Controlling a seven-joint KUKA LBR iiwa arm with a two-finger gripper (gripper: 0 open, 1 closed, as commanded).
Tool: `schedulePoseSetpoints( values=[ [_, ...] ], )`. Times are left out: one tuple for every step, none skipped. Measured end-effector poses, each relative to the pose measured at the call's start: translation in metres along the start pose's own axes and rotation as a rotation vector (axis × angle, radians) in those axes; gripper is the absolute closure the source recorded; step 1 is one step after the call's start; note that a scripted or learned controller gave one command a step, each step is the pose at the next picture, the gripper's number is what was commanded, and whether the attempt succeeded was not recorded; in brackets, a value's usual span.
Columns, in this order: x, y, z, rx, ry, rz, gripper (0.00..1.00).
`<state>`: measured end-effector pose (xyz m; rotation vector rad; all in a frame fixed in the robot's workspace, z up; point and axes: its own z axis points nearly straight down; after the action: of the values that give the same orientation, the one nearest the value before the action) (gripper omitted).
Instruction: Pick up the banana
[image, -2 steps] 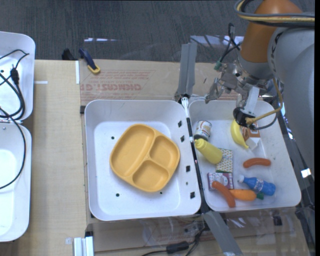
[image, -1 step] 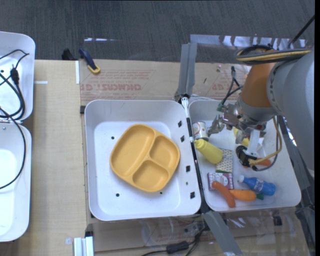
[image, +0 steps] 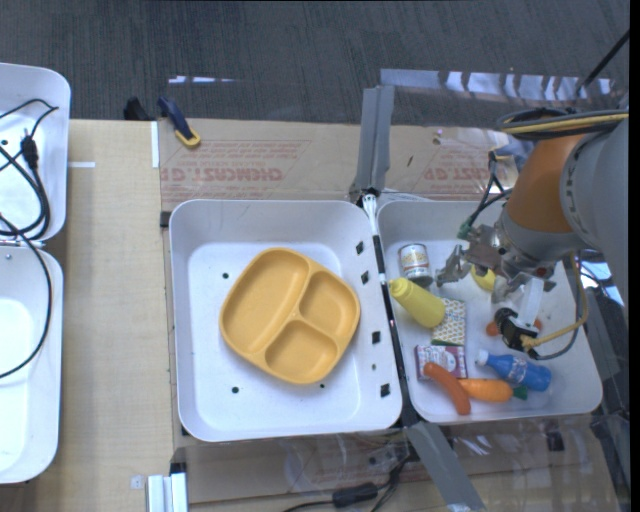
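Caught the arm (image: 545, 190) reaching in from the right, with the gripper (image: 479, 266) down low over the back half of the right bin (image: 590, 395). Spotted a small yellow patch right under it, between the can (image: 414, 261) and the bin's far side. Judged that to be the banana (image: 485, 281), though mostly covered by the wrist and too little on show to be sure. Could not tell how the jaws stood: buried under wrist hardware and cables, so no saying whether wide, closed, or closed on anything.

Counted plenty of company nearby: a yellow mustard bottle (image: 415, 302) just beside the can, a patterned packet (image: 450, 322) next to that, then a sausage (image: 447, 388), a carrot (image: 487, 390) and a blue bottle (image: 517, 371) along the near edge. Over in the left bin (image: 195, 300), found a yellow divided plate (image: 290, 315), well apart from the action.

Read the step as the grasp itself: down at the target, nothing lifted clear yet. Reckoned the next move called for a firm close across the banana's narrow side, then a straight pull upward, kept clear of the can and the mustard bottle. Flagged the risk too: a curved, smooth fruit, easy to pinch off-centre and squirt sideways.
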<state>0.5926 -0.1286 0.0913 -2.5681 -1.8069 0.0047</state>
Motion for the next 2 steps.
schedulePoseSetpoints(
  values=[
    [-0.001,0.000,-0.009,0.000,0.000,0.002,1.00],
    [-0.047,0.041,-0.037,-0.003,0.001,0.106,1.00]
  ],
)
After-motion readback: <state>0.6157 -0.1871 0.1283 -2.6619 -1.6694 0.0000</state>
